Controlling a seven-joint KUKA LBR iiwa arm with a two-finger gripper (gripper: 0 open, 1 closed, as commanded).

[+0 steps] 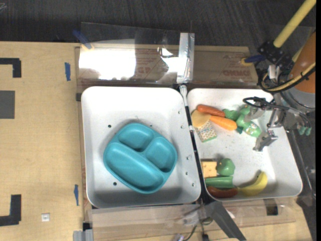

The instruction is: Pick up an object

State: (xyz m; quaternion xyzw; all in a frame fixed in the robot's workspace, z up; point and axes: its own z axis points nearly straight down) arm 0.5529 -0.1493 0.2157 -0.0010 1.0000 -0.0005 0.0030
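Observation:
The right bin (pixel 283 167) holds several toy foods. Two orange carrots (pixel 223 123) lie at its far side beside a pale green toy (pixel 247 120) and a small patterned packet (pixel 206 132). Near the front lie a yellow banana (pixel 255 184), a green pepper (pixel 225 166), a yellow block (pixel 208 168) and a red chili (pixel 220 192). My gripper (pixel 264 138) hangs over the bin's right middle, just right of the pale green toy and above bare bin floor. Nothing shows in its grasp.
A teal divided plate (pixel 140 157) sits in the middle of the left bin (pixel 95 109). A clear plastic sheet and a taped post (pixel 185 59) stand behind the bins. Cables and a yellow pole (pixel 296 19) crowd the far right by the arm.

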